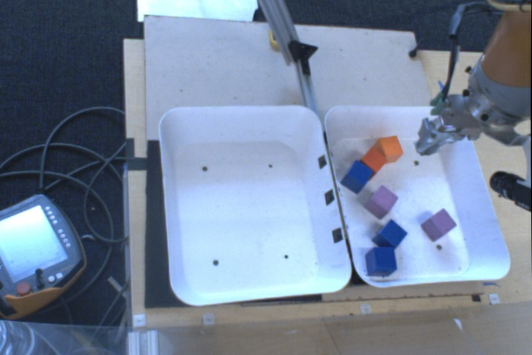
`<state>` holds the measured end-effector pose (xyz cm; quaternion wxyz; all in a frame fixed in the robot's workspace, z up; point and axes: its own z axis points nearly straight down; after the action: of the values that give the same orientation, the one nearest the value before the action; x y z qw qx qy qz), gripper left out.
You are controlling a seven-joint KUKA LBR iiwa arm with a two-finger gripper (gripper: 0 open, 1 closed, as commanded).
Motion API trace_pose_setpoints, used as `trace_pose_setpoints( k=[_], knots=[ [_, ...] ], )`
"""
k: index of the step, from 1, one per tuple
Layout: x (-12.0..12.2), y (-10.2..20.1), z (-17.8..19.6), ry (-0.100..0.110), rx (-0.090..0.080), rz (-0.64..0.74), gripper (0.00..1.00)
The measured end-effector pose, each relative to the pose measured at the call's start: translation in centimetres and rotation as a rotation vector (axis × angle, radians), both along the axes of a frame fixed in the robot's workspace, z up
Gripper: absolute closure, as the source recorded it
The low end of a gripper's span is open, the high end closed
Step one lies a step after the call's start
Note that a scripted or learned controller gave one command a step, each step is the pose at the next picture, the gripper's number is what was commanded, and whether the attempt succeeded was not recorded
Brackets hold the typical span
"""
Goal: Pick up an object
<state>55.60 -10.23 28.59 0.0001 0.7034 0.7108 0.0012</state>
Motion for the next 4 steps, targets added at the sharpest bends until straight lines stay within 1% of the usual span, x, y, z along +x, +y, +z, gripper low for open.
trace_pose_setpoints(
  k=[1, 2, 3, 4],
  knots=[
    [0.2, 4.8, -0.4, 0.0, 0.0, 0.0, 1.0],
    [-0.6, 10.1, -0.3, 0.001, 0.001, 0.001, 1.0],
    [-0.8, 14.5, -1.2, 0.002, 0.001, 0.0, 1.0],
    [-1.5, 20.0, -3.4, 0.004, 0.001, 0.001, 1.0]
  ],
)
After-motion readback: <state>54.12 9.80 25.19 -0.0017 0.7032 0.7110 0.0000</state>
